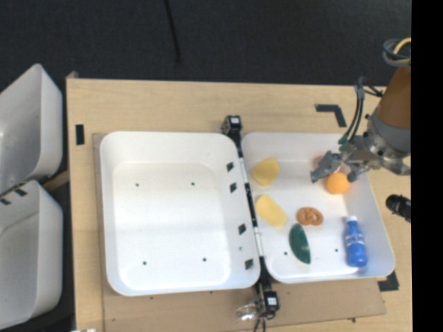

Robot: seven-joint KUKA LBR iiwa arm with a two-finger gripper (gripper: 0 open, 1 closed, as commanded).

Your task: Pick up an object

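Observation:
The right bin (pixel 374 268) holds several small objects. An orange ball (pixel 337 184) lies near its far right side. My gripper (pixel 338 171) hangs right over that ball, its grey fingers (pixel 322 169) spread to either side, open. The ball shows just below the fingertips, and I cannot tell whether they touch it. A small red object (pixel 320 160) peeks out beside the left finger, mostly hidden by it.
Also in the right bin are two yellow pieces (pixel 266 171) (pixel 270 210), an orange ring-shaped item (pixel 309 216), a dark green leaf shape (pixel 300 243) and a blue bottle (pixel 355 241). The left bin (pixel 111 185) adjoins it, with clips (pixel 243 185) along the shared rim.

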